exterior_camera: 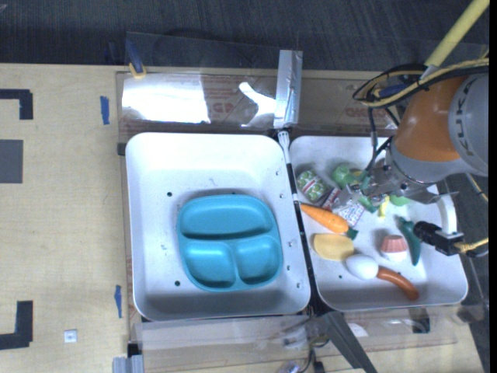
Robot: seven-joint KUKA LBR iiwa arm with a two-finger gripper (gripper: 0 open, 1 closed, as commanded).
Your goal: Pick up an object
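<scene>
Where arm (pixel 443 123) dips, gripper (pixel 373 189) seemingly low.

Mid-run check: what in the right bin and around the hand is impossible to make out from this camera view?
- Hand: its fingers are lost against the clutter under the wrist; open or shut can't be judged.
- Green toy: partly covered by the hand; shape unclear.
- Crumpled packet: print too small to read.
- Right bin: far corner covered by the arm.
</scene>
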